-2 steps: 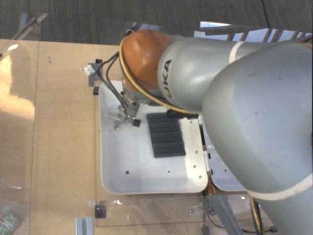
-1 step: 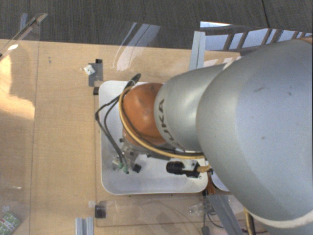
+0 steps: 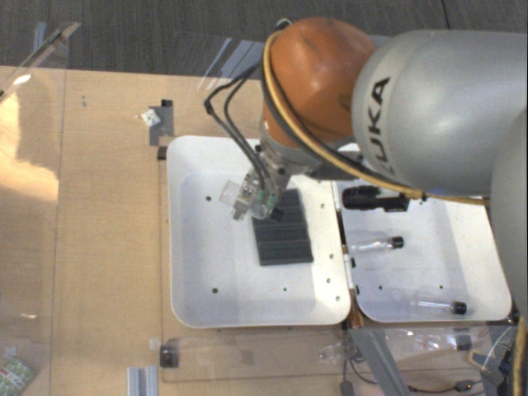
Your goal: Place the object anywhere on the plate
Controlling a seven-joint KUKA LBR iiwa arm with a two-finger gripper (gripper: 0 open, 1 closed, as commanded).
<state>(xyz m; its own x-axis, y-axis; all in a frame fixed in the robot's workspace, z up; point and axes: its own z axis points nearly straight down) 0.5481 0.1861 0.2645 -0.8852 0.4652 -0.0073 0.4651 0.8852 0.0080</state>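
A dark grey ribbed plate (image 3: 285,238) lies in the left bin (image 3: 206,287), right of its middle. My gripper (image 3: 252,198) hangs over the plate's upper left corner, with pale, see-through parts and a small green spot at its tip. The orange band and grey arm cover the plate's far end. In the right bin (image 3: 487,295) lie a black marker (image 3: 375,198), a clear tube with a black cap (image 3: 379,243) and a second clear capped tube (image 3: 437,305).
The two white bins meet at a ridge (image 3: 345,254) just right of the plate. A small black fixture (image 3: 162,122) sits on the wooden bench beyond the left bin's far corner. The bulky arm overhangs the right bin's far side.
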